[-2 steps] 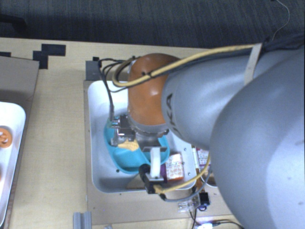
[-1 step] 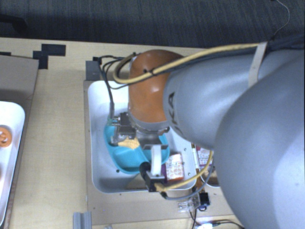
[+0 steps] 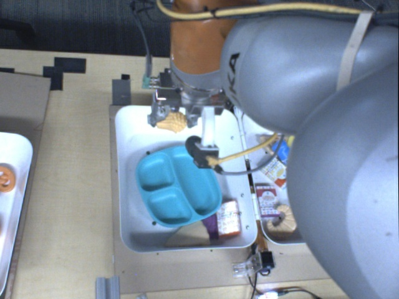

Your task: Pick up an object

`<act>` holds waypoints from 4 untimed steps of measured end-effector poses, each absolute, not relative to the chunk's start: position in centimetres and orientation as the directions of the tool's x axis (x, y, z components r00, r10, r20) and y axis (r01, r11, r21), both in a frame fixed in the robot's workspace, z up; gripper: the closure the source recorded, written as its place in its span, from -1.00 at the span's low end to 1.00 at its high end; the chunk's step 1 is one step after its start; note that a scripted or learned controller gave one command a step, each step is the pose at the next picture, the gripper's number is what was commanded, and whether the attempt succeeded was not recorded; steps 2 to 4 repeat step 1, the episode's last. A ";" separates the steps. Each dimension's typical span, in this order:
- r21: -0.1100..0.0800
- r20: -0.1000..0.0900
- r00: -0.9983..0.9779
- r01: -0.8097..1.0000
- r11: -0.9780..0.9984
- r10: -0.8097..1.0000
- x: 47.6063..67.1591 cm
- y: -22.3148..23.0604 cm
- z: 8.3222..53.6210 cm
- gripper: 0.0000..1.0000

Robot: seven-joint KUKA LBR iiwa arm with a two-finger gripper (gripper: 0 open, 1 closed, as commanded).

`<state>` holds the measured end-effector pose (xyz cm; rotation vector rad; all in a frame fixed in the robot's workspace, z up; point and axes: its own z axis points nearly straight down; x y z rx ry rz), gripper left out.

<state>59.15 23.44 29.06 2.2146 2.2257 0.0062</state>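
— Where's the gripper [image 3: 167, 118]?

— I see it low at the far end of the left bin [image 3: 124, 167], fingers spread, a tan waffle-textured piece [image 3: 173, 123] between them, touching.

— Firmly grasped?

— I cannot tell; the jaws look parted around it.

— Anything else nearby?

— A blue divided tray [image 3: 176, 189] just in front, a small carton [image 3: 228, 219] beside it.

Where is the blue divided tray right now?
The blue divided tray lies tilted in the left white bin, toward its front, just below the gripper and beside a small red-and-white box.
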 end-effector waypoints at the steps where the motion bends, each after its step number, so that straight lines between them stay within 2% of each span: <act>1: 0.001 0.000 -0.004 1.000 0.004 1.000 62.9 23.4 22.3 1.00; 4: 0.001 0.000 -0.004 1.000 0.004 1.000 62.9 23.4 22.3 1.00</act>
